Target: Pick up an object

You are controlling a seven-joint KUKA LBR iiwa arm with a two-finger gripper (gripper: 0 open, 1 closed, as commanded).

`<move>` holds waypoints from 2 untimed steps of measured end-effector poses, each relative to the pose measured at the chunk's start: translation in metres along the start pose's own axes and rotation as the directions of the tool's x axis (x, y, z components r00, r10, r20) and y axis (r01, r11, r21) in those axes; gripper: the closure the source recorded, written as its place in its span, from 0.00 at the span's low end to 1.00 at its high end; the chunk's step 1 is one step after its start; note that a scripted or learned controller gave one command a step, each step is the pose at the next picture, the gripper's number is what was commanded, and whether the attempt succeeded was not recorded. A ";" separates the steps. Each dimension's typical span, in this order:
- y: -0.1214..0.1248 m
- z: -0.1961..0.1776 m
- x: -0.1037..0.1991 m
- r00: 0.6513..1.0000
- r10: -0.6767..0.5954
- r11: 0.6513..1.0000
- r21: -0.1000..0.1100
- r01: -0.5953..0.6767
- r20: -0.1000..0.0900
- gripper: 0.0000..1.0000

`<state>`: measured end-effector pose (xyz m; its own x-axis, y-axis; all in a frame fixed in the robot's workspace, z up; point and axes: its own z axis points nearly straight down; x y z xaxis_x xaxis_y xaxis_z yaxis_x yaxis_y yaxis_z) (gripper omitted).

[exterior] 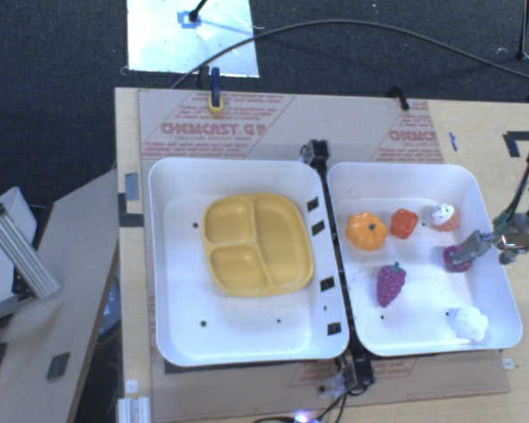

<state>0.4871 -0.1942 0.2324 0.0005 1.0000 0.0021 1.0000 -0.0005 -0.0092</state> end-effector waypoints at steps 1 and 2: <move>0.003 -0.005 0.001 1.000 -0.004 1.000 -0.010 0.004 0.003 0.00; 0.010 0.044 0.009 1.000 -0.003 1.000 -0.008 0.003 0.001 0.00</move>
<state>0.4967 -0.1854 0.1880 -0.0026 1.0000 0.0007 1.0000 0.0026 -0.0010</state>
